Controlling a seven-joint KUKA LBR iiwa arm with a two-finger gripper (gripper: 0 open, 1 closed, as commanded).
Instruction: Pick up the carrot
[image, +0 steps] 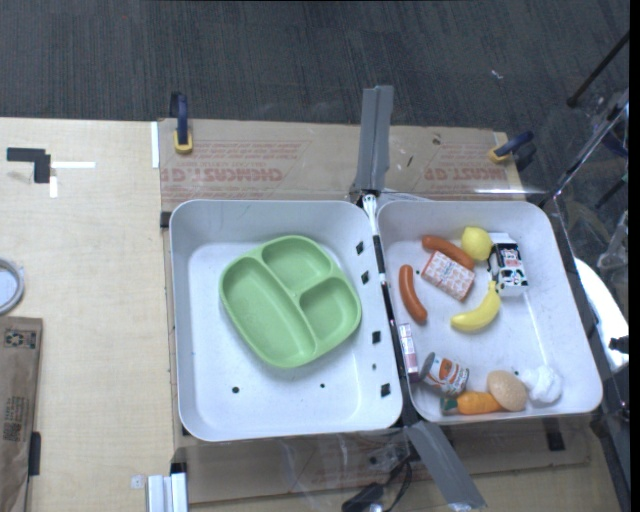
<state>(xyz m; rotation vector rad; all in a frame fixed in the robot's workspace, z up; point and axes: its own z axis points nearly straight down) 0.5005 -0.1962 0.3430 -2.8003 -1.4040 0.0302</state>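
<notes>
The carrot (476, 403) is small and orange with a green stub at its left end. It lies flat along the front wall of the right bin (560, 300). A tan egg-shaped item (507, 390) touches its right end. A small can (445, 373) lies on its side just behind its left end.
The right bin also holds two sausages (412, 293) (447, 250), a red-white box (447, 276), a lemon (476, 243), a banana (478, 312), a small carton (507, 265) and a white lump (545, 383). A green divided plate (291, 299) sits in the left bin (200, 380).
</notes>
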